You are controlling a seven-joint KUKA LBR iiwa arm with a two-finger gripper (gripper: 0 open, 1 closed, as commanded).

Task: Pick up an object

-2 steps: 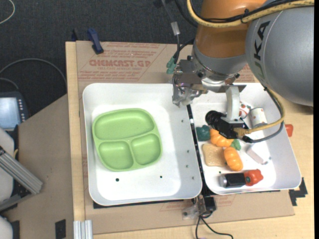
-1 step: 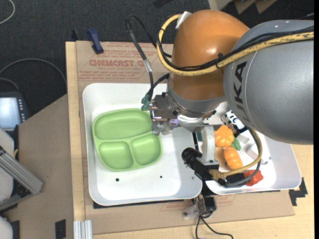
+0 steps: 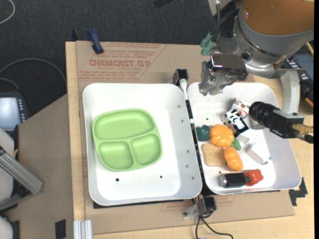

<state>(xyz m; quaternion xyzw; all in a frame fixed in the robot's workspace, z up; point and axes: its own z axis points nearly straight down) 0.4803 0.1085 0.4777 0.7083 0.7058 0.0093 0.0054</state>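
Seen from the fixed camera above the bench, the grey arm, its orange band filling the top right corner, reaches in from the right and points its wrist down and to the left. The gripper hangs over the far left corner of the right bin, just beside the rim that it shares with the left bin. Whether the gripper is set wide or narrow cannot be told, and nothing shows in its grasp. The objects to pick lie clustered in the near half of the right bin, apart from the gripper. A black cylinder lies on its side along the near wall, its long axis running left to right, with a red piece against its right end; whether the two are one thing cannot be told. Above it, a slice of toy toast lies flat, and a small orange gourd rests on its right edge. A rounder orange gourd sits just beyond, with a teal piece to its left. A black-and-white patterned object lies behind them, and a white block lies to the right, its long axis slanting. The left bin holds a green divided plate. Both bins rest on a cardboard sheet printed in red.
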